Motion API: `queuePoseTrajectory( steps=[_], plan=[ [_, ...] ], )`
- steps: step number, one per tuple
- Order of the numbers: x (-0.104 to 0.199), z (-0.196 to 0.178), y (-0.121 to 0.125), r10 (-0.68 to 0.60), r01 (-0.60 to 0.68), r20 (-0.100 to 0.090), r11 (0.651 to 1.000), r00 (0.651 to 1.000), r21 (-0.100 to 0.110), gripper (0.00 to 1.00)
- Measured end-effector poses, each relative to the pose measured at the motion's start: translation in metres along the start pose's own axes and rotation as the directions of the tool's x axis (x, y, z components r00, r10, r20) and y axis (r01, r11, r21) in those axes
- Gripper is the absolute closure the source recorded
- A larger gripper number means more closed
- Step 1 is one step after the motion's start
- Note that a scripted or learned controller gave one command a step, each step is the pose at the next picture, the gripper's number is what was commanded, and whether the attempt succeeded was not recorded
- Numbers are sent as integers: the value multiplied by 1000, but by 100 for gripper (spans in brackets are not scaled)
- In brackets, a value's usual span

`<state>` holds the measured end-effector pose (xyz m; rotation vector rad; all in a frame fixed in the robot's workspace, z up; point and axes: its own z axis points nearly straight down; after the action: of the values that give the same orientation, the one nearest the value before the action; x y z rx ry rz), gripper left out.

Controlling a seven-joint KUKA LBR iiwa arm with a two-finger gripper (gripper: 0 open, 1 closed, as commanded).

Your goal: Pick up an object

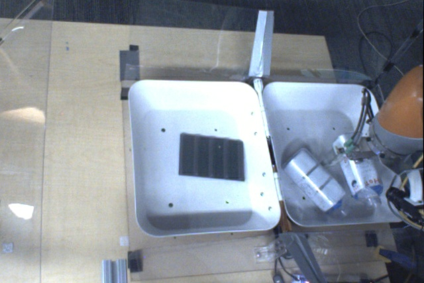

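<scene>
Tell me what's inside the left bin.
The left bin holds one dark ribbed mat lying flat on its floor. Whatever may be under the mat is covered.

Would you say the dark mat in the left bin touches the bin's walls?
Apart. In the camera view the dark mat lies in the middle of the left bin, with bare white floor all round it.

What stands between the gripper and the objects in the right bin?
Nothing visible stands in the way. The gripper is down in the right white bin, beside the grey cylindrical object and the small clear bottle. The dark ribbed rectangular pad lies apart in the left white bin.
</scene>
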<state>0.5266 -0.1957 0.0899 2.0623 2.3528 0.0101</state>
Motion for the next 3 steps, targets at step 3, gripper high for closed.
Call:
queuePoseTrajectory(
  steps=[3],
  plan=[
    [-15,-203,64,-62,62,-3,998,998,6,100]
  ],
)
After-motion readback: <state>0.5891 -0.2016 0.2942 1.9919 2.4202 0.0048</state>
